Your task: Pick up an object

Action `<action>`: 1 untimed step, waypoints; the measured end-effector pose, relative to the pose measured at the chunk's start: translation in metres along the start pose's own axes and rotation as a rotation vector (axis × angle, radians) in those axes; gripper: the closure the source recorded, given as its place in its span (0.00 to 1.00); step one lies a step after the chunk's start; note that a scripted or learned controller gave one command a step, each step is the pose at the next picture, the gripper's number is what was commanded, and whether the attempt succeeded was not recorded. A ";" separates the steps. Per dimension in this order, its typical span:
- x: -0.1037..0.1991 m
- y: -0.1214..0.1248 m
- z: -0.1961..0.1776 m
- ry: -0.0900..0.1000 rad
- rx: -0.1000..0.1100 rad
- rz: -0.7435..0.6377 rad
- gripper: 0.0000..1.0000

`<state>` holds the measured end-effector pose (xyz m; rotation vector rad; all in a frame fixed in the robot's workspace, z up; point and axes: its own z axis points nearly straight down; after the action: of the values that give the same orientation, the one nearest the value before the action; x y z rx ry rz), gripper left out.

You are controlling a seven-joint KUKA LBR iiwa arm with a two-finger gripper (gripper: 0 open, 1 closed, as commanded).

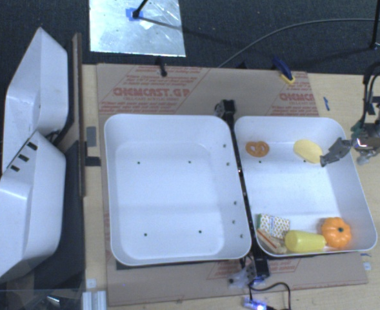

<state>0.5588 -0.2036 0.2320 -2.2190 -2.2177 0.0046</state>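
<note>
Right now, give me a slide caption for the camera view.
Gripper beside a yellow lemon in the right bin, pretzel nearby.

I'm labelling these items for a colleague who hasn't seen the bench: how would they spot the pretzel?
Look in the right bin, far-left corner. The pretzel lies there alone, left of the lemon. It is the one small orange-brown twisted loop with holes through it.

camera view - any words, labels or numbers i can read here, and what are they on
"CHEMCAST, G P": red print on the brown board under the bins, upper left; the last letters are blurred.
"CHEMC…": the same red print at the board's upper right, cut off and faint.
More red print below each line: too small to read.
Patterned packet in the right bin: no legible text.
</note>
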 end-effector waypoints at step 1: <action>0.000 0.001 -0.003 -0.001 -0.006 -0.001 0.00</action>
<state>0.5601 -0.2034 0.2353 -2.2217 -2.2227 -0.0008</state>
